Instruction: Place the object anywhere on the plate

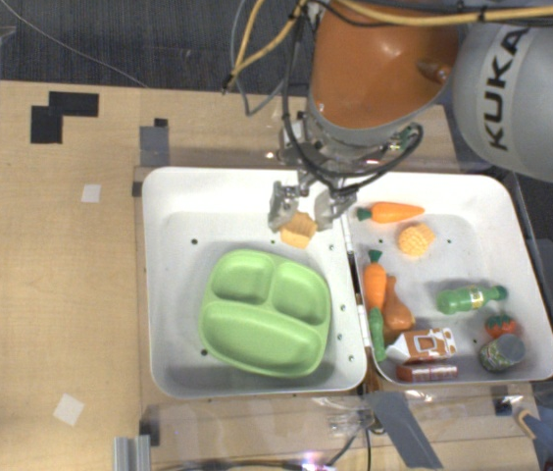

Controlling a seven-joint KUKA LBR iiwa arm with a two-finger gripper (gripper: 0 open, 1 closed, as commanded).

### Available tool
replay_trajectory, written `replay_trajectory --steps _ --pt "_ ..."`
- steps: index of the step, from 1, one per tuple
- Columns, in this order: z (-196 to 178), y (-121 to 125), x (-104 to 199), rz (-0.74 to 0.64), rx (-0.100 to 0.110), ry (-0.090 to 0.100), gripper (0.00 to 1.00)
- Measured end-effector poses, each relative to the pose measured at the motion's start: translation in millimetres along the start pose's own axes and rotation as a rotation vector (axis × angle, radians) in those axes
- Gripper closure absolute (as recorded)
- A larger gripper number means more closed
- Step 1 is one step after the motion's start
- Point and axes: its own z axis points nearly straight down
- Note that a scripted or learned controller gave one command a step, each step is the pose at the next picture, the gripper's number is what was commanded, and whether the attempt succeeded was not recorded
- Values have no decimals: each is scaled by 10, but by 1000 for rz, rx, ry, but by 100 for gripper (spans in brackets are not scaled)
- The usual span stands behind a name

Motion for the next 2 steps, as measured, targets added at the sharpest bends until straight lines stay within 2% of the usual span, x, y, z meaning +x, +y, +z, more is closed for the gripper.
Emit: replay_trajectory --steps 1,2 --pt "-464 582 389 -154 -9 3 100" --pt "-233 907 212 -96 -14 1 100"
